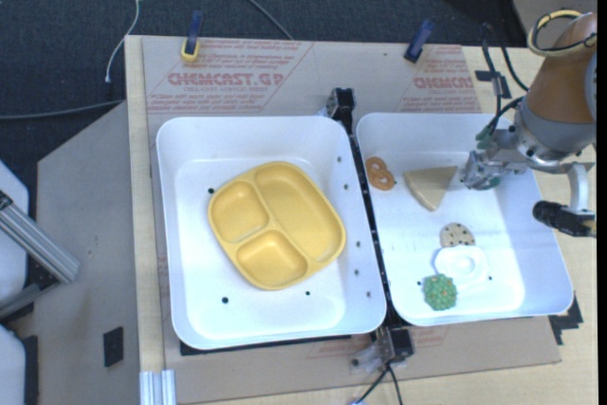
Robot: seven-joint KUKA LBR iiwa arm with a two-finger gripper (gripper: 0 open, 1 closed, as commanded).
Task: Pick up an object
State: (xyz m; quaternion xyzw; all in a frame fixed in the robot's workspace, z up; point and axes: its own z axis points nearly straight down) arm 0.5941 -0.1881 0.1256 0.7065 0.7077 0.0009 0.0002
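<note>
In the right bin lie a pale yellow wedge like cheese, a brown pretzel, a round speckled cookie, a white fried-egg piece and a green broccoli floret. My gripper hangs low over the upper part of that bin, right beside the wedge's right end. I see nothing between its fingers.
The left bin holds a yellow divided plate. A black clamp sits between the bins at the back. Blue clips pin the cardboard base. A black part of the arm overhangs the right bin's right rim.
</note>
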